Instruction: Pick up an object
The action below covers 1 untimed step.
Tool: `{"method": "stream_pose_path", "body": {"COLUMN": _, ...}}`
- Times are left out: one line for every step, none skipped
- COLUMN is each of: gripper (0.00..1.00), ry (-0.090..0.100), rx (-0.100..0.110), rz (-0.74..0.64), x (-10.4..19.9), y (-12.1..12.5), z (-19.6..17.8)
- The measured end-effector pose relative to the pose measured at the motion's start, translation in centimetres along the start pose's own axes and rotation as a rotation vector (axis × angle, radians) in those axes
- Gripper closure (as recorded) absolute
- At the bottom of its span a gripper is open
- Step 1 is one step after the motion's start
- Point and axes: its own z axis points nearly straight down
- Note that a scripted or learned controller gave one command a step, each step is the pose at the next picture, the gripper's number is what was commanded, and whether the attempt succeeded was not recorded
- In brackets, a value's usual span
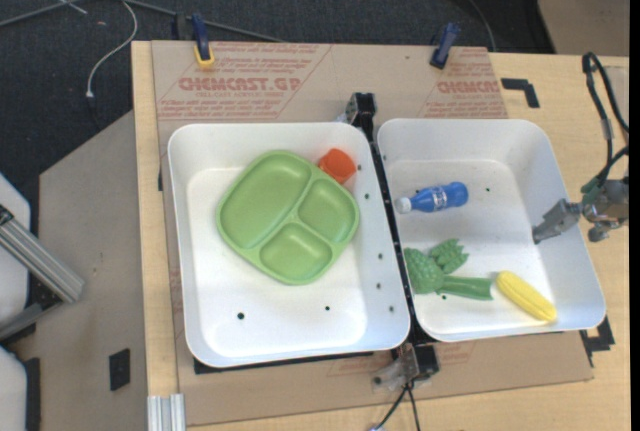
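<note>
In the right bin (520, 144) lie a blue bottle (436, 198), a green toy (445, 271) and a yellow corn cob (526, 296), all apart. The gripper (560, 219) sits over that bin's right edge; its jaws are unreadable. The left bin (200, 309) holds a green divided plate (288, 216) touching an orange piece (338, 164).

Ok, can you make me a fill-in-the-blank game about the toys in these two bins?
1. The green plate lies in the ____ bin.
2. The small orange thing touches the plate's edge nearest the ____ bin.
3. The bottle lying on its side is ____ with a white cap.
4. The yellow corn lies beside a ____ toy.

Missing words: left; right; blue; green
</note>
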Motion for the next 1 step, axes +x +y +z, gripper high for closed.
{"method": "stream_pose_path", "body": {"gripper": 0.0, "ry": 0.0, "rx": -0.001, "rz": 0.0, "x": 0.0, "y": 0.03, "z": -0.04}}
